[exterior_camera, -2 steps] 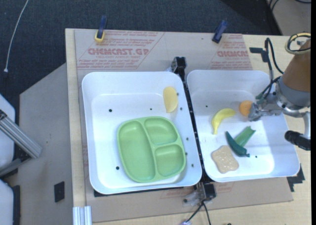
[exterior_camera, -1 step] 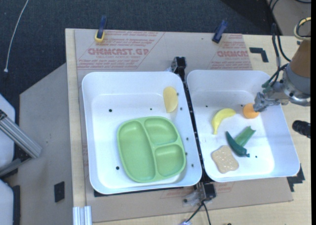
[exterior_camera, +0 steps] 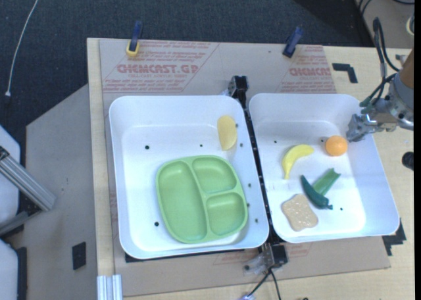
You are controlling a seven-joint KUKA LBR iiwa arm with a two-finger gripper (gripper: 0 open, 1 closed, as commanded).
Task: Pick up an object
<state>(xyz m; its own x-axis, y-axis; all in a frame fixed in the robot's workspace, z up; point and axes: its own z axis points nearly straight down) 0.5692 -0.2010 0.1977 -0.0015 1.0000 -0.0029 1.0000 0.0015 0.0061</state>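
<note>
The right bin [exterior_camera: 368, 223] holds an orange ball [exterior_camera: 336, 146], a yellow banana [exterior_camera: 295, 157], a green and teal toy vegetable [exterior_camera: 320, 187] and a tan slice of bread [exterior_camera: 299, 212]. In the left bin [exterior_camera: 131, 121] lie a green divided plate [exterior_camera: 200, 197] and a pale yellow piece [exterior_camera: 227, 132] near its right wall. My gripper [exterior_camera: 360, 125] hangs at the right bin's far right rim, just right of and slightly above the orange ball, apart from it. Nothing shows between its fingers.
The bins sit on a cardboard-covered bench [exterior_camera: 197, 68] held by a yellow clamp [exterior_camera: 134, 41] and a blue clamp [exterior_camera: 292, 42]. A black clip [exterior_camera: 238, 86] joins the bins at the back. Cables [exterior_camera: 385, 35] run at the far right.
</note>
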